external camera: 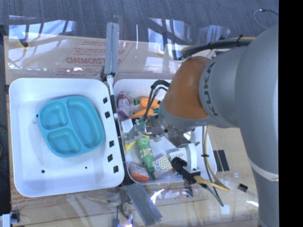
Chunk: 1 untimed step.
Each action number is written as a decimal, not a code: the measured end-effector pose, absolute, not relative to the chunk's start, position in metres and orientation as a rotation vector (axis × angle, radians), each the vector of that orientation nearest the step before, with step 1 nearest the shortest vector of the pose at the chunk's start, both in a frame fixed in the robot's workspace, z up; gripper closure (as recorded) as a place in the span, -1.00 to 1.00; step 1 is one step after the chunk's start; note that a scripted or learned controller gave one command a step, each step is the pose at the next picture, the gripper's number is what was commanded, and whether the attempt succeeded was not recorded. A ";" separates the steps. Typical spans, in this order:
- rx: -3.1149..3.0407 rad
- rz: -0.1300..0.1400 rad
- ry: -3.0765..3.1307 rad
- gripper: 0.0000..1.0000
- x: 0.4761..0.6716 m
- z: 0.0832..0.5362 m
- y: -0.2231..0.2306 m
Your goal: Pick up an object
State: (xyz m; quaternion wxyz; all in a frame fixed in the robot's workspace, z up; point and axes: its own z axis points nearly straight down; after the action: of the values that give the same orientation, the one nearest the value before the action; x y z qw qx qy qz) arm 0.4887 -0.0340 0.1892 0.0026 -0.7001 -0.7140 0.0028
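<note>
Reaching into the right-hand shallow white plastic bin point(211, 161), the grey arm with its orange band point(189, 91) hangs low over a heap of small items

Its gripper point(150, 126) sits at the middle of the clutter, but whether it is apart or together I cannot tell, since the wrist covers it. A green plastic bottle point(145, 154) lies just below it toward the near rim, its long axis running roughly from far to near, and looks the likeliest pick. Beside the bottle rest a patterned small packet point(162, 164) and a red-orange rounded piece point(138, 174); a dark red wrapped item point(123, 103) and an orange carrot-like toy point(143, 102) lie farther back. The left-hand white bin point(19, 141) carries a light blue divided plate point(71, 125), well apart from the arm
</note>
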 end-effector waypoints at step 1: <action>-2.159 0.000 -2.280 -1.00 0.547 0.094 -0.117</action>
State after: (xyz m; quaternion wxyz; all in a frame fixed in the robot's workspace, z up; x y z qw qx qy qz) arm 0.5468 -0.1166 0.0939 0.0007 -0.6875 -0.7262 0.0001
